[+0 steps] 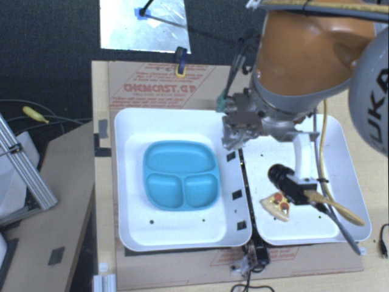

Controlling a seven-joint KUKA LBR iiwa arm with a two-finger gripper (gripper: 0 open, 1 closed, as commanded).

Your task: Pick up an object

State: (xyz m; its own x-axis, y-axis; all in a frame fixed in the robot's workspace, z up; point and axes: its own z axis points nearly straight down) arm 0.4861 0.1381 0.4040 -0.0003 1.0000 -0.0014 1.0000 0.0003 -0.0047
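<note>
Hovering at the inner rim of the right bin [270,157], my hand [233,140] sits apart from the pizza slice [276,205] near that bin's front, presumably lining up; open or closed, I cannot tell.

The left bin [130,227] and right bin [347,157] were moulded in smooth white plastic with a faint sheen. The blue tray [181,175] was finished in smooth, glossy plastic. The spoon [346,213] looked made of pale wood. Matt brown cardboard [155,81] was laid beneath. A crinkled foil sheet [146,23] was seen reflecting light.
</note>
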